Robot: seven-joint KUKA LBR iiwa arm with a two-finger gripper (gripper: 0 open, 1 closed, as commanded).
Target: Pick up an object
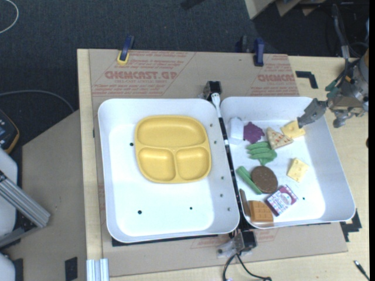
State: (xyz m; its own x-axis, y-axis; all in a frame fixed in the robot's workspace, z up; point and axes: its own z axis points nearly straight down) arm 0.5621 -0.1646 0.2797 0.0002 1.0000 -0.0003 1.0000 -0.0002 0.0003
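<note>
Grey metal fingers [309, 115] (dark cabling behind them).

Red print reading "CHEMCAST GP" on the brown protective paper of the bench board [146, 69] behind the left bin, the same red print partly repeated behind the right bin, cut off, small purple packet [280, 201] with a label too small to read

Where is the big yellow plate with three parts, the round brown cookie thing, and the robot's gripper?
Yellow three-part plastic plate [173, 147]: camera view, on the ridge where its compartments meet.
Round brown disc [265, 178]: camera view, on its flat top.
Gripper [307, 117]: camera view, at its tip, above the right bin.
</note>
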